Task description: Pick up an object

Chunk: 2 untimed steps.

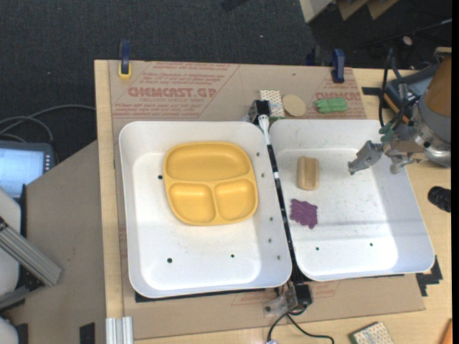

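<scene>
Desk (179,84): brown sheet under both bins, red print reading "CHEMCAST G.P", the same word repeated at upper right but half covered; the finer lines of print were too small to read. Blue clamps at the far edge.

Left bin (140,213): white, shallow, holding a yellow divided plate (210,181) with three compartments, one long one at the far side and two smaller ones nearer.

Right bin (401,228): white, its right rim partly hidden under my arm (434,120), which itself was cut off by the frame edge.

My claw (376,160) hung over the far right part of the right bin. Fingers sat apart, one grey tip reaching left, the other shorter tip to its right, nothing between them. Cabling blurred the wrist detail.

Tan block (308,173): lay upright along the bin's length, in the right bin's left half, to the left of my claw and clear of it.

Purple piece (304,212): ragged outline, just nearer than the tan block, further from my claw. What it was I could not tell.

Beyond the bins on the desk: a round tan disc (294,105), a green item (331,106), a small patterned tag (270,97), print unreadable.
</scene>
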{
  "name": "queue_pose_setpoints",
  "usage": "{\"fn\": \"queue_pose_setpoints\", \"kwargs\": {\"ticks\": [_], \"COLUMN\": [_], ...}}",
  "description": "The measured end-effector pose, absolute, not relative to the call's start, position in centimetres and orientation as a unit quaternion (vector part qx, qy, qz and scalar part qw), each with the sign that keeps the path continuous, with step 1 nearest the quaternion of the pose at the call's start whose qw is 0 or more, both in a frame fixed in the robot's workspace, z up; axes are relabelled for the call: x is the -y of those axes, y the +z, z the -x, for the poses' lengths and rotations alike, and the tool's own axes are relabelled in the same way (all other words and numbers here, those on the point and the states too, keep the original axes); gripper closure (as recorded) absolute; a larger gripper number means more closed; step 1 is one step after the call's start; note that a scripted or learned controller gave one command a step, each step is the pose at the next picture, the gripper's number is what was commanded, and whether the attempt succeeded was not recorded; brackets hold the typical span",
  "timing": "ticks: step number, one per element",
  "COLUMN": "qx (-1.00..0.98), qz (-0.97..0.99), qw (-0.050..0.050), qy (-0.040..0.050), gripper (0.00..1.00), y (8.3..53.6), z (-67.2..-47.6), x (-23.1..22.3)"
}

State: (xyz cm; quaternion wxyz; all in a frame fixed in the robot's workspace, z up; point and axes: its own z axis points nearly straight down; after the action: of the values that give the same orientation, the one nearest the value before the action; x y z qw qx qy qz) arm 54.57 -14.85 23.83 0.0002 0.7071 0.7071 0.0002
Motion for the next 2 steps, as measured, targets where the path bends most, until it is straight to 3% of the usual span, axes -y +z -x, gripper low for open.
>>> {"fn": "queue_pose_setpoints", "kwargs": {"ticks": [1, 2], "qx": [-0.709, -0.707], "qz": [-0.705, -0.708], "qw": [-0.004, -0.001], "qy": [-0.0011, -0.0006], "gripper": [0.0, 0.0], "y": [18.1, 8.0], "z": [-54.2, -57.5], "x": [7.8, 10.5]}}
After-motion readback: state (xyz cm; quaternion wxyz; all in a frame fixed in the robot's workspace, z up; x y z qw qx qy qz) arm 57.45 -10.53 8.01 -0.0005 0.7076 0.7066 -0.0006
